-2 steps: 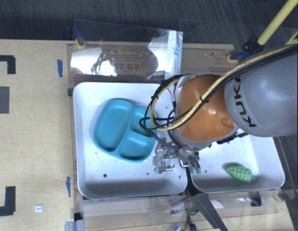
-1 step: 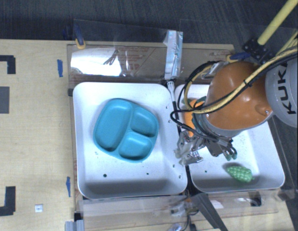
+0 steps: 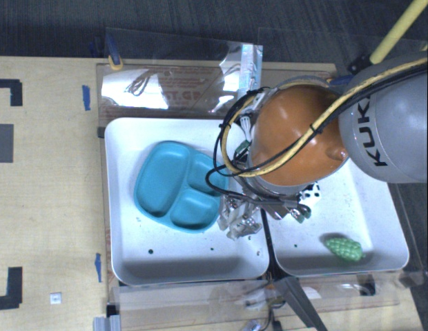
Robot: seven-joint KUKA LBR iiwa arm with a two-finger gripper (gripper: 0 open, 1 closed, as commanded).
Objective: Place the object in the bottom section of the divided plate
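- Jaws: gripper (image 3: 241, 223) hangs low over the left bin's (image 3: 124, 254) right edge, at 3 o'clock from the blue divided plate (image 3: 176, 185); spread or pressed, cannot tell; nothing visibly between the fingers.
- Green knobbly object (image 3: 344, 248) lies in the right bin (image 3: 386, 254), toward 5 o'clock, well apart from the plate.
- Its long axis runs 10 to 4 o'clock.
- Bins sit on a pale wooden bench (image 3: 48, 185); dark carpeted floor (image 3: 166, 5) beyond.
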